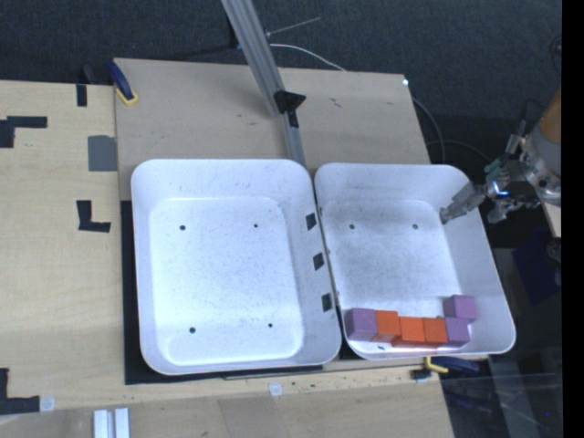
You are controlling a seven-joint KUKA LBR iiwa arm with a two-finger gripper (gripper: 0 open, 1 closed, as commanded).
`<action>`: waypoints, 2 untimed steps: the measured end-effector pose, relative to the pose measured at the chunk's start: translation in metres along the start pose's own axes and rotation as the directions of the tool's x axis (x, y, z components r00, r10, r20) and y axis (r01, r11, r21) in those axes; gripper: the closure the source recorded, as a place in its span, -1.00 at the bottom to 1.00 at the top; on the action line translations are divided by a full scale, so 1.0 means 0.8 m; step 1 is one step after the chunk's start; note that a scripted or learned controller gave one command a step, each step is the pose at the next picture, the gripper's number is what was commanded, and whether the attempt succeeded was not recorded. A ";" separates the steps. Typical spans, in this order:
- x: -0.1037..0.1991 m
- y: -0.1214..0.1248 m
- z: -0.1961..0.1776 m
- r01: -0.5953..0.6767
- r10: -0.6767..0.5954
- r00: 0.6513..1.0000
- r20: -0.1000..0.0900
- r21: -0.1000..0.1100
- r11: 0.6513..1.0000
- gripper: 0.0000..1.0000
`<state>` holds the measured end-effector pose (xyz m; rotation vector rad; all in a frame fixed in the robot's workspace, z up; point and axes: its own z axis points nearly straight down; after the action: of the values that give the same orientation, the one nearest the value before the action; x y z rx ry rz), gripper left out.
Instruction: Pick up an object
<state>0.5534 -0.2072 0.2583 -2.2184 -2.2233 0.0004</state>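
A: Where do we find the end effector (476, 199)?

B: We see it at the right of the frame, over the right rim of the right bin (383, 245). One grey finger (456, 206) slants down and left toward the bin floor. We cannot tell how far the fingers are parted, and we see nothing between them.

A: Where are the things to pick?

B: We locate a row of blocks along the lower wall of the right bin, in the lower right of the frame. From the left: a purple block (362, 323), an orange block (387, 324), a second orange block (423, 330), then a purple block at the right end (457, 329) with another purple block (464, 307) touching it just above. The end effector is well apart from the row.

A: And the rest of the table (55, 272)?

B: We note the left bin (219, 263) beside the right one, and a grey metal bar (255, 48) slanting in from the top of the frame.
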 end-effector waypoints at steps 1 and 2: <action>0.056 -0.026 -0.039 0.003 -0.003 1.000 -0.001 -0.003 1.000 -1.00; 0.127 -0.057 -0.062 0.005 -0.005 1.000 -0.002 0.000 1.000 -1.00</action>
<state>0.5076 -0.1055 0.3078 -2.2117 -2.2280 -0.0021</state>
